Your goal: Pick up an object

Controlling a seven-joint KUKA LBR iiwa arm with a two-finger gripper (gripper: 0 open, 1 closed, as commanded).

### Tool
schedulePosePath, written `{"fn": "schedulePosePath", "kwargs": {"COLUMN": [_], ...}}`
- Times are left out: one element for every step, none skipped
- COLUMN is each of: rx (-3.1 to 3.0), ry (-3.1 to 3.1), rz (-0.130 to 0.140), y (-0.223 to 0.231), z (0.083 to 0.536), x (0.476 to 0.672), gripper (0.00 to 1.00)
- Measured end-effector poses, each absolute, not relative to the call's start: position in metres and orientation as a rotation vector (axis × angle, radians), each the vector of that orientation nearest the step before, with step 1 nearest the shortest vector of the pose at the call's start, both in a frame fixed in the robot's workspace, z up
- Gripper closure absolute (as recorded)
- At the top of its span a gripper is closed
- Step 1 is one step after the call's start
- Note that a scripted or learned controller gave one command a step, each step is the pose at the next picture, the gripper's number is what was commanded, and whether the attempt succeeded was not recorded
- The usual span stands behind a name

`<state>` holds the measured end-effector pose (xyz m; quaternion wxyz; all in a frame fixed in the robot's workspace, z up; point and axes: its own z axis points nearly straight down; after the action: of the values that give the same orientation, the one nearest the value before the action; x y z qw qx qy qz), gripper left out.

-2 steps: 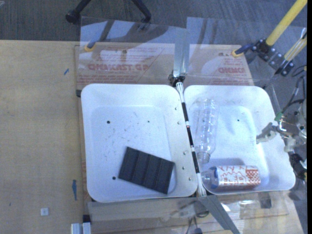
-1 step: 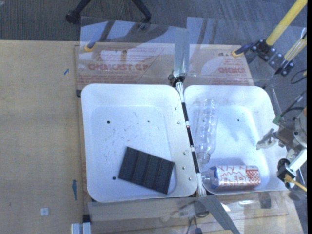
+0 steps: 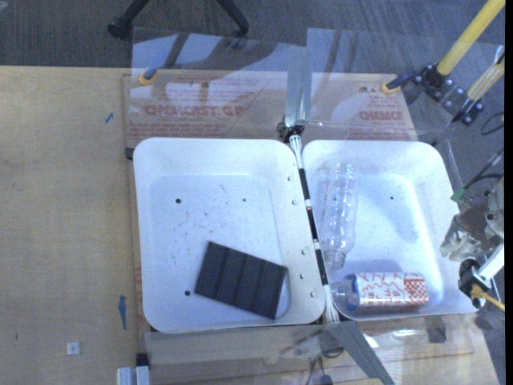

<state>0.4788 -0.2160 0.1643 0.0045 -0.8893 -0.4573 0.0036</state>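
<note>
- Left bin (image 3: 160,167): a dark ribbed slab (image 3: 240,280) lies flat toward 5 o'clock
- Right bin (image 3: 417,171): a clear plastic bottle (image 3: 337,211) lies along the 9 o'clock wall
- A can with a red-and-white pattern (image 3: 383,290) lies on its side at 6 o'clock, just beside the bottle's lower end
- The gripper (image 3: 473,243) sits over the right bin's 3 o'clock rim; cannot tell how far open it is, nothing seen in its grasp

Open floor beyond dark slab (image 3: 241,280), bottle (image 3: 337,211), can (image 3: 382,290)
</note>
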Motion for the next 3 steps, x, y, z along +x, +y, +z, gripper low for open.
{"fn": "schedulePosePath", "kwargs": {"rx": [-2.718,-2.565,-2.522], "ry": [-1.564,-1.812,-1.874], "rz": [0.006,0.005,0.005], "y": [-0.195,-0.13,-0.173], "z": [0.164,0.245,0.348], "x": [0.482,0.505,0.562], "gripper": [1.0,1.0,1.0]}}
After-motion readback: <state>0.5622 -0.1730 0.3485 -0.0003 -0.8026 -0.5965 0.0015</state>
